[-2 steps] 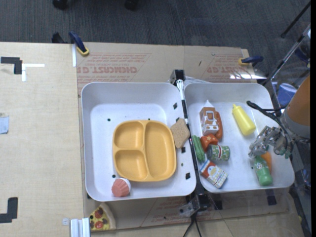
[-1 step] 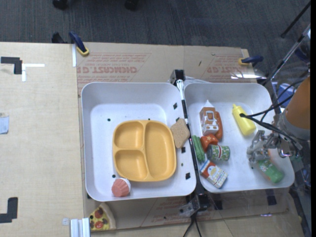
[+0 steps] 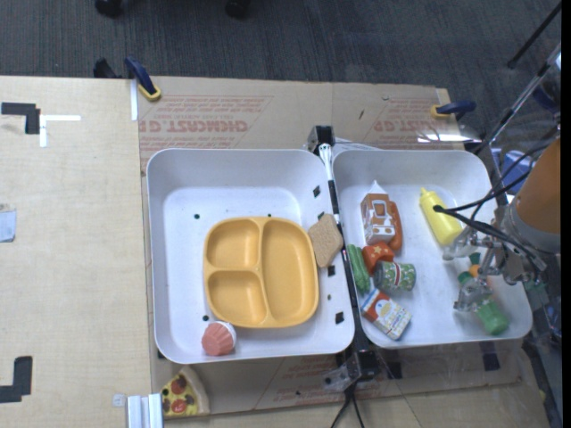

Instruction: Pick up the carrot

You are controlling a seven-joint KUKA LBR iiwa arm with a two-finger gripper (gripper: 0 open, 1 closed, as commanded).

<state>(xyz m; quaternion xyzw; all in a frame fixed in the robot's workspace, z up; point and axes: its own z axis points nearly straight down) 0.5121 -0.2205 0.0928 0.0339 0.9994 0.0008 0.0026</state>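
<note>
Pizza slice (image 3: pixel 181 395) is lying at the desk (image 3: pixel 71 239) front. Jaws are hanging over what seems the carrot (image 3: pixel 491 317) in the right bin (image 3: pixel 406 166); their opening is impossible to tell, so centring over it looks wise

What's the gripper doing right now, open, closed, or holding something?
Gripper: low over the right bin, whether open or closed cannot be told; nothing visibly held.

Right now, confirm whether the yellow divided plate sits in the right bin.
No, the yellow divided plate lies in the left bin, beside a cracker.
</note>
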